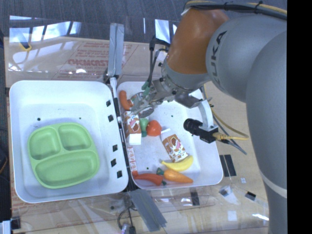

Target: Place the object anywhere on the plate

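Observation:
A green three-compartment plate [63,154] lies in the left bin [29,96] with nothing on it. The right bin [209,160] holds toy food: a red tomato [154,127], a brown snack carton [133,124], a white block [135,139], a second carton [174,147], a banana [179,165], a carrot [178,177], a red chili [148,178] and a sausage [125,100]. My gripper [142,104] hangs low over the right bin's upper left part, just above the first carton and the tomato. Nothing shows between its fingers.
A hinged divider with black clips [116,130] separates the two bins. The arm's big grey and orange body [209,43] covers the right bin's upper right. A black cable fitting [197,128] juts over that bin. Clear plastic sheeting lies behind the bins.

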Robot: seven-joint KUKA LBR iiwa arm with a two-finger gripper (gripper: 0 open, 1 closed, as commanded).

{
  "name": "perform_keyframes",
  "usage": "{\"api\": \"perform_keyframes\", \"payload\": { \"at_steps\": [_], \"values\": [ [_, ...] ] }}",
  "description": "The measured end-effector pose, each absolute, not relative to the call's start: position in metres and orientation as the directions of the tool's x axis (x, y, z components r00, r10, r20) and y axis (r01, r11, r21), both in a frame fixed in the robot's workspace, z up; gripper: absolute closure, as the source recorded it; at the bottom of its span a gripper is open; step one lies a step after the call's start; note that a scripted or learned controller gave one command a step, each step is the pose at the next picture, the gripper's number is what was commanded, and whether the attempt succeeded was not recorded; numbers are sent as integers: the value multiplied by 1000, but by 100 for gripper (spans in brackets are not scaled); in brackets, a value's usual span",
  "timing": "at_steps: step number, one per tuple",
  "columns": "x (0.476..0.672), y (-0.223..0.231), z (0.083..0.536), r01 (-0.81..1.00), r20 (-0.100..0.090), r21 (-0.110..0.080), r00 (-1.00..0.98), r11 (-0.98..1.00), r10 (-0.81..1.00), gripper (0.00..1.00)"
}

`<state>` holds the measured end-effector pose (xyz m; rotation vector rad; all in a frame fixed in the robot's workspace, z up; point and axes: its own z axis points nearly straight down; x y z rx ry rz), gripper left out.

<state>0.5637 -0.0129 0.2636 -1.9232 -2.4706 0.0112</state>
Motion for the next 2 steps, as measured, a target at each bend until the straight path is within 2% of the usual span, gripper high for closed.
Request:
{"api": "perform_keyframes", "payload": {
  "at_steps": [1,2],
  "values": [
    [516,44,187,977,1,-10,-211,211,977,100],
    [506,108,200,984,-1,-8,-178,178,984,100]
  ]
}}
